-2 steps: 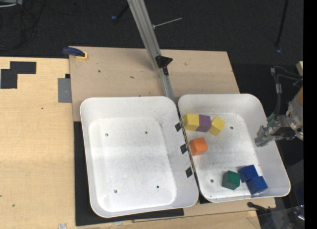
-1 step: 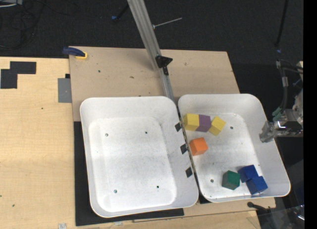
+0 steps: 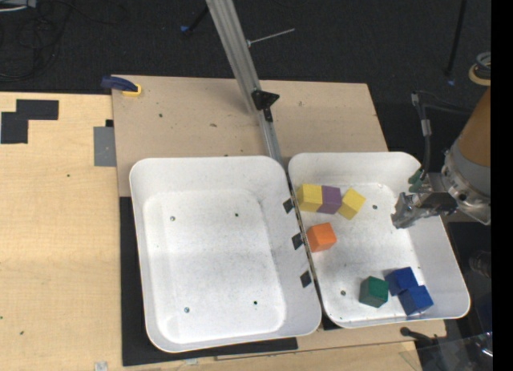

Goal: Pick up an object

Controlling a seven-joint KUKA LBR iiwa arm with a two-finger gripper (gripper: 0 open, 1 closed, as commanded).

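The pincer [image 3: 403, 213] hangs at the right of the frame, over the right edge of the right bin [image 3: 377, 165], on the end of the grey arm [image 3: 469, 177] that comes in from the right; whether it is clenched or released cannot be told from this slant, and no block is seen in it. Nearest to it, to its left in the upper part of that bin, three blocks sit in a row: a yellow block [image 3: 351, 203] tilted on a corner, a purple block [image 3: 330, 199] touching it, and a second yellow block [image 3: 310, 197] touching the purple one. Just below that row, against the bin's left wall, lies an orange block [image 3: 321, 236]. Toward the lower right of the frame, a green block [image 3: 373, 291] sits beside two blue blocks [image 3: 408, 289] that touch each other near the bin's lower right corner. Bare white floor lies between the pincer and these groups. The left bin [image 3: 148, 181] adjoins the right one, with small black clips [image 3: 297, 239] along the shared rim. Both bins rest on the worktop [image 3: 192, 117], and a slanted metal rail [image 3: 236, 49] rises behind them at the upper middle of the frame.
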